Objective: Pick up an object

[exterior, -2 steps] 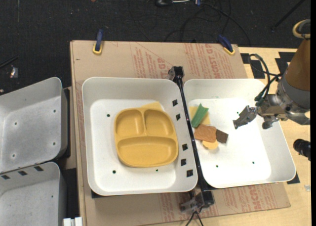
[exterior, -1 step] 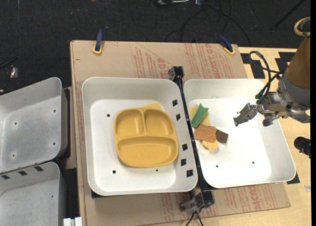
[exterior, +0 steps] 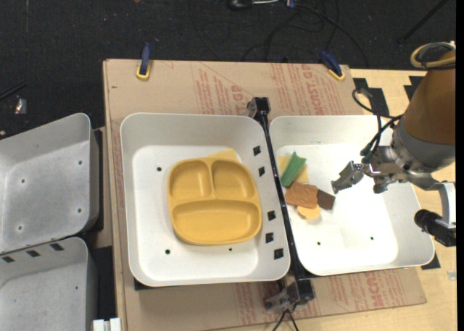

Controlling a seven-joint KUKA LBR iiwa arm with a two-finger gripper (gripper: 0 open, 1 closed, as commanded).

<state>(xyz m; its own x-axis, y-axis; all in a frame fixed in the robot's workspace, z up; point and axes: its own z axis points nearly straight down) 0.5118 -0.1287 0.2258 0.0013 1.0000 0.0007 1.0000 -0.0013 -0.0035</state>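
Since nothing is gripped, pincer is held low in right bin, beside brown piece; open or closed cannot be told.

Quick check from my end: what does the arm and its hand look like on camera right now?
The arm is bulky and rounded, orange-brown on top with a grey band below. Black cables loop beside the wrist. The hand is small, dark grey metal.

left bin: yellow tray fills mid, rim strips free
right bin: small pile by left wall; front + right floor open
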